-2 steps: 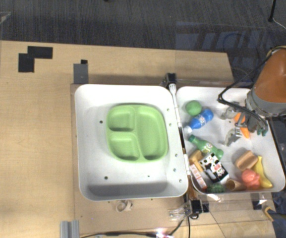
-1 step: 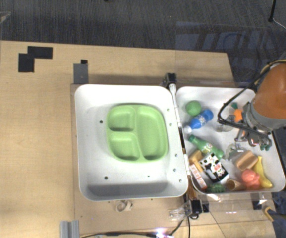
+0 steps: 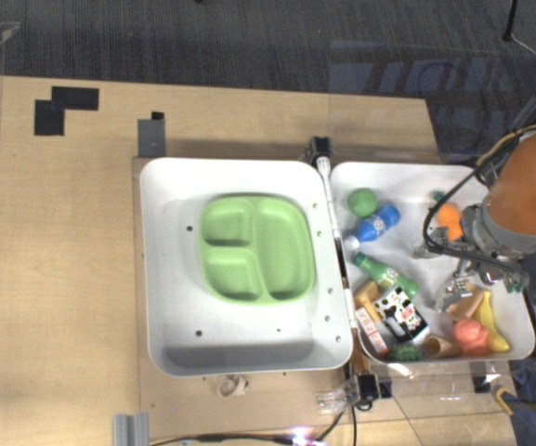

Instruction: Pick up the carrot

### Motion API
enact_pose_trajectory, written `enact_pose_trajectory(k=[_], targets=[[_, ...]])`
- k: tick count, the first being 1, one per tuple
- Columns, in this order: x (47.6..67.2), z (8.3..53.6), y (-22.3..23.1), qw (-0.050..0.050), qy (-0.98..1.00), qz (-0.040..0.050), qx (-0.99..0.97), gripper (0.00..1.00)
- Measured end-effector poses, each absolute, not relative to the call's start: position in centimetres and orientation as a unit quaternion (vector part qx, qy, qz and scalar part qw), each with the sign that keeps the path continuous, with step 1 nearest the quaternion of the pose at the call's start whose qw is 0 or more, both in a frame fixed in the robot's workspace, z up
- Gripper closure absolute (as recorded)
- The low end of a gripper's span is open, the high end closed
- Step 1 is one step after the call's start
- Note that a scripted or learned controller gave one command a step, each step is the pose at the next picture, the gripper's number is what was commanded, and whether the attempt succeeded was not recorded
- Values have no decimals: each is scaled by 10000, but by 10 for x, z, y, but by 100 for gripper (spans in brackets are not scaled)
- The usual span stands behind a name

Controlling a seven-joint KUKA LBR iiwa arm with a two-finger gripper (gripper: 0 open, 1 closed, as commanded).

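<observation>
The carrot [image 3: 448,218], a small orange piece, lies in the right bin [image 3: 407,177] near its far right part, partly crossed by a black cable. My gripper [image 3: 465,284] hangs over the same bin, nearer the front than the carrot and slightly to its right, just above a yellow banana [image 3: 487,316] and a pink-red toy [image 3: 472,335]. Nothing visibly sits in the gripper. The arm's orange band [image 3: 535,186] covers the bin's right edge.
The right bin also holds a green ball [image 3: 362,200], a blue bottle [image 3: 379,223], a green bottle [image 3: 383,271], a black-and-white box [image 3: 400,310] and a cone [image 3: 438,347]. The left bin [image 3: 170,277] bears a green divided tray [image 3: 254,247].
</observation>
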State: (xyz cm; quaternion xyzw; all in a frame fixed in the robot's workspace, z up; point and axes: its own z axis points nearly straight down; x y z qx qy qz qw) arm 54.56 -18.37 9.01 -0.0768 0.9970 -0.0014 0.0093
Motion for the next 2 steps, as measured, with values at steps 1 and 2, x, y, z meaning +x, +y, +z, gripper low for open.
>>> enact_pose_trajectory(k=[1,2], targets=[[511,91,-164,106,9873,-42,-1583,0],[504,91,-168,113,9992,-40,-388,0]])
